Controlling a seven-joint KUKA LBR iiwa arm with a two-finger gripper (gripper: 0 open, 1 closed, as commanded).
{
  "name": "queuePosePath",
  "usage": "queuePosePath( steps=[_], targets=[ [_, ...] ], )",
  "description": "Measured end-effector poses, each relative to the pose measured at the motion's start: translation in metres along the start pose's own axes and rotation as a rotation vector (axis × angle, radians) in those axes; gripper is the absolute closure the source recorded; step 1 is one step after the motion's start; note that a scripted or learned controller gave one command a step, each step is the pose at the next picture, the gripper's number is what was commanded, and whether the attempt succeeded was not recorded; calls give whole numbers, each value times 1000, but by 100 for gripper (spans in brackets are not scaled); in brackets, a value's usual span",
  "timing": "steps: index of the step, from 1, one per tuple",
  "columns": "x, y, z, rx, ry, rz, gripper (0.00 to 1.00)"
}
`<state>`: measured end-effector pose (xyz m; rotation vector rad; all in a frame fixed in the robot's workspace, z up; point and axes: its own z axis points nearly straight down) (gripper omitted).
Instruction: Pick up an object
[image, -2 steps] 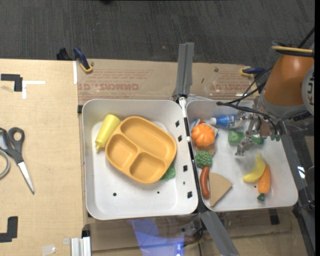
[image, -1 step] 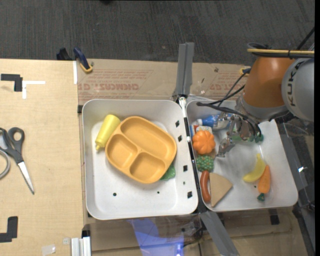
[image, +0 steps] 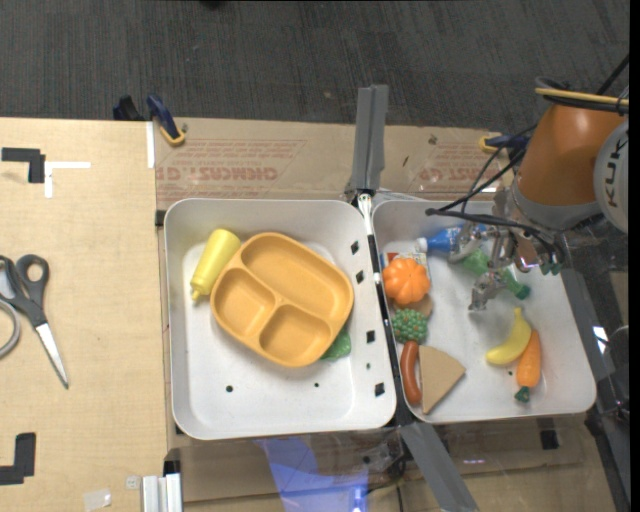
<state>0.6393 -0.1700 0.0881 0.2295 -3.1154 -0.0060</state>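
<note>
Gripper (image: 487, 285), finger state indiscernible, hangs over right bin (image: 560, 400) above banana (image: 510, 340), carrot (image: 529, 362) and pumpkin (image: 406, 281).

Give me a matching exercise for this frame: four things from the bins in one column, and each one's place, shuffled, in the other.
Things:
1. divided yellow tray
2. banana
3. orange pumpkin
4. yellow bottle

Places:
A. right bin, by the divider between the bins
B. left bin, at its middle
C. left bin, against the tray's left edge
D. right bin, beside the carrot

Pairs: 1-B, 2-D, 3-A, 4-C
</note>
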Motion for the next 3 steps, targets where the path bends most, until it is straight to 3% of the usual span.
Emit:
queuePosePath(
  steps=[1, 2, 3],
  targets=[
    [-21, 67, -3, 4, -17, 18, 0],
    [-21, 10, -122, 7, -25, 1, 0],
    [-24, 17, -6, 3, -24, 243, 0]
  ],
)
